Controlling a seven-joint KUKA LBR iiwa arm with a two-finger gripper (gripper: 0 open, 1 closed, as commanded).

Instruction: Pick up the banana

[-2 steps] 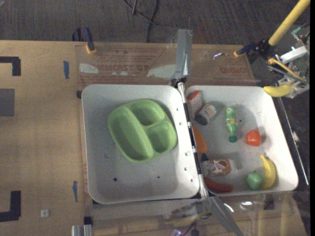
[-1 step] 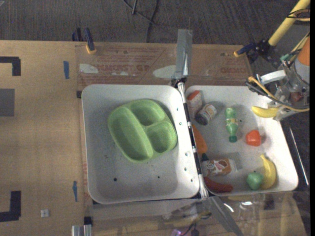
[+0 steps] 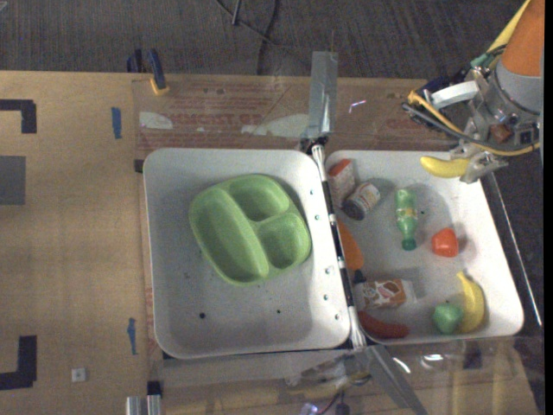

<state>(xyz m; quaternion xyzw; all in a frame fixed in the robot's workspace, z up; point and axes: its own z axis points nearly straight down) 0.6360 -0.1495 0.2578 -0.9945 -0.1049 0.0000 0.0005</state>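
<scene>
- Claw (image 3: pixel 474 166): at the upper right, over the far right corner of the right bin (image 3: pixel 505 258). It is narrowed on the right end of a banana (image 3: pixel 442 167), which I judge to be held between the fingers.
- Banana: yellow, smooth, gently curved. Its long axis runs roughly left-right, sticking out leftward from the claw, with the free tip over the bin's far rim.
- Key relation: the grip is at 1 end, not the middle, so most of the fruit hangs to 1 side. As a judgement, it could swing or slip during a lift.
- 2nd banana (image 3: pixel 472 299): yellow, lying in the near right corner of the right bin. Its long axis runs near-far, it touches a green apple (image 3: pixel 447 318), and it is well apart from the claw.
- Other right-bin items:
  - 1 glossy green bottle (image 3: pixel 405 219).
  - 1 red fruit (image 3: pixel 445 242), rounded.
  - 1 tin can (image 3: pixel 363 200), on its side.
  - 1 small carton (image 3: pixel 384 294).
  - 1 orange carrot (image 3: pixel 349 247), against the left wall.
- Left bin (image 3: pixel 173 301): shallow, white, matte. It holds 1 green plate (image 3: pixel 251 227), moulded plastic with 3 wells.
- Bench (image 3: pixel 69 232): pale wood with dark tape marks.
- Task status, as a judgement: pick-up looks achieved or nearly so.
</scene>
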